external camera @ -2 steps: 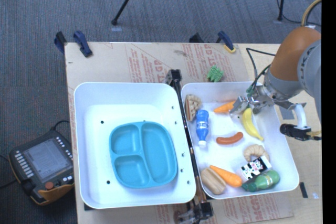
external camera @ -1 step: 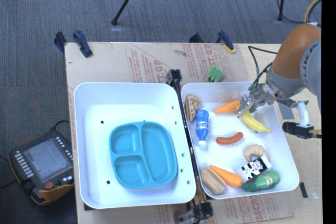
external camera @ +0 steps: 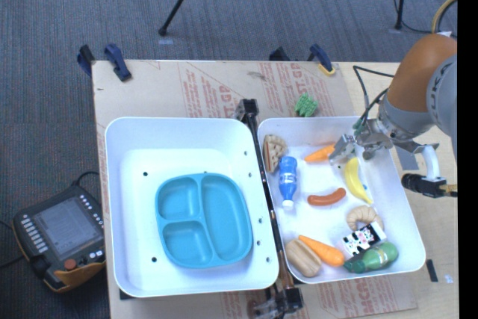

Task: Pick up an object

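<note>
Nothing is lifted yet, as far as I can judge: every toy in the right bin [external camera: 407, 205] lies on the floor of it, and the whole pick is left to do. My gripper [external camera: 347, 149] hangs low over the upper part of that bin, reaching in from three o'clock. Whether my jaws are spread or closed I cannot tell from this angle; I see nothing between them.

The nearest thing to me is the banana [external camera: 356, 180], just at my five o'clock, and I take it for my likely target, though the small carrot [external camera: 321, 154] just at my nine o'clock is as close. The banana lies flat, its long axis running from about eleven o'clock to five o'clock, the upper tip pointing up toward my gripper, the lower end toward the bin's right wall. The small carrot runs roughly eight to two o'clock, its thin end toward the bottle.

Farther off, the sausage [external camera: 327, 198] lies at seven o'clock from the banana, and the blue bottle [external camera: 287, 181] stretches twelve to six near the bin's left wall. The left bin [external camera: 131, 142] holds a blue tray [external camera: 203, 220].
</note>
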`<state>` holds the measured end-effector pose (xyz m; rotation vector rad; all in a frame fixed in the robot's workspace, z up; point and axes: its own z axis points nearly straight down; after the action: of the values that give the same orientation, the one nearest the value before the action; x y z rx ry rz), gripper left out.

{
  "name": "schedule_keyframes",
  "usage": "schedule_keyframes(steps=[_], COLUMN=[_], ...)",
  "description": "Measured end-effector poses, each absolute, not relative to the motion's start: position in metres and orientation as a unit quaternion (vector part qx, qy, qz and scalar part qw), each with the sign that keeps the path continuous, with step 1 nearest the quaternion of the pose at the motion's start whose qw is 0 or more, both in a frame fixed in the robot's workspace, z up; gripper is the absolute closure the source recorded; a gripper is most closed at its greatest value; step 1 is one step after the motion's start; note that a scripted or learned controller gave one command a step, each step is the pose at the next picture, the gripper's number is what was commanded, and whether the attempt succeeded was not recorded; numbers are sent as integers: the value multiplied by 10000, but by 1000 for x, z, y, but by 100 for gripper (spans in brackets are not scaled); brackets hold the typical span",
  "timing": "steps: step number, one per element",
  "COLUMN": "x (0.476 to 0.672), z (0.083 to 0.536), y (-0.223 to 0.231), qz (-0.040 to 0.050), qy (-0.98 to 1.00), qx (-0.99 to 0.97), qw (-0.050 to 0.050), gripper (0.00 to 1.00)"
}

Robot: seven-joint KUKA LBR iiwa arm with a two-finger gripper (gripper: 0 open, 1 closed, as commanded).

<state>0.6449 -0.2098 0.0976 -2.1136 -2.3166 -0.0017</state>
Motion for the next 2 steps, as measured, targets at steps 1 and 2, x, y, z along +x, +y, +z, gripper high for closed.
schedule_keyframes(steps=[1, 2], x=[593, 598], z=[88, 88], y=[-186, -137], qz=[-3, -4], qy=[-8885, -9273], qx=[-4589, -3744], qw=[12, 8], gripper=[0, 0])
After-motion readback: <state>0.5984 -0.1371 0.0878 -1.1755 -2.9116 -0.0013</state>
